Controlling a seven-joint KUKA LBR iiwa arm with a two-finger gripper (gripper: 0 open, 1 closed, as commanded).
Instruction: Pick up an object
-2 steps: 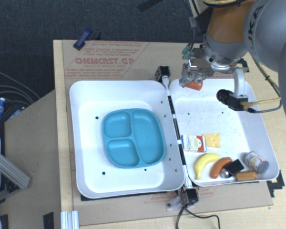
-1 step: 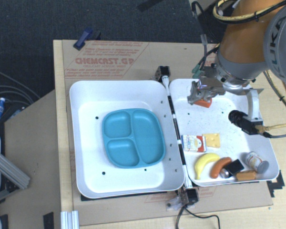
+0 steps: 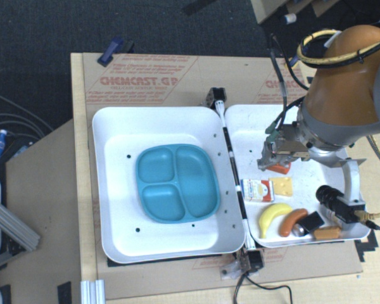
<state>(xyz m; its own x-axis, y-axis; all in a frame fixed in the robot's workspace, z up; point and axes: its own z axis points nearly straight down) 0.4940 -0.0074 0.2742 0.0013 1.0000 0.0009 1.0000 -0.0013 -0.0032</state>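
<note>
A small red thing (image 3: 279,168) lies on the floor of the right bin (image 3: 252,129), about midway along the bin, and only its lower edge peeks out from under the gripper (image 3: 275,159). The gripper hangs straight over it, so close that touching or just above cannot be told apart. From this slant it is also not clear whether the gripper is open or closed, or whether it has the red thing.

Just in front of the red thing sit a small white carton with red print (image 3: 255,190) and, beside it, a yellow cheese slice (image 3: 282,186), the two side by side and near touching. Nearer the bin's front edge lie a banana (image 3: 273,218), an orange-red sausage (image 3: 293,221) leaning against it, a small black block (image 3: 311,221) and a brown stick (image 3: 327,233), all crowded together.

The left bin (image 3: 111,170) holds a blue divided plate (image 3: 176,182), lying flat near its middle. Both bins rest on the brown table (image 3: 145,81), where a blue clip (image 3: 110,52) lies at the far left corner.
</note>
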